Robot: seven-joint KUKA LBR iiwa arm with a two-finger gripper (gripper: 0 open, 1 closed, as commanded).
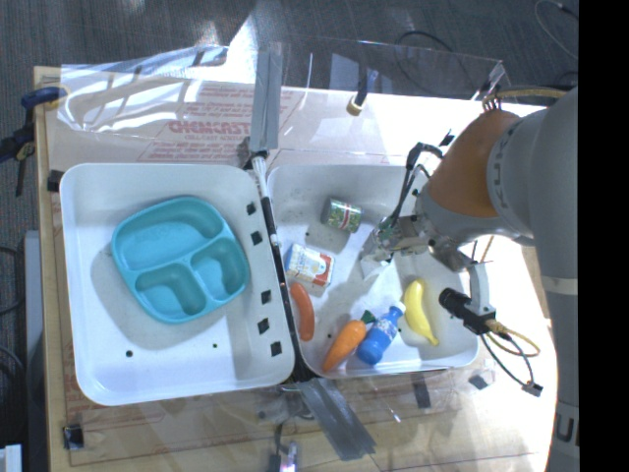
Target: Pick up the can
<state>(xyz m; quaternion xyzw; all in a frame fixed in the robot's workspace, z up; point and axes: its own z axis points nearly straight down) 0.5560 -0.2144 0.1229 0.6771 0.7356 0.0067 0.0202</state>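
The can (342, 214) is small and green with a silver end. It lies on its side at the back of the right bin (324, 187). My gripper (385, 243) hangs low inside the same bin, a short way to the right of the can and slightly nearer the front. A gap of bare bin floor separates it from the can. The grey arm with its orange band (470, 170) comes in from the right above the bin's far corner.
In the right bin lie a white and red carton (310, 266), a red sausage (303, 311), a carrot (344, 344), a blue bottle (378, 334) and a banana (420, 311). The left bin (88, 200) holds a blue divided plate (180, 259).
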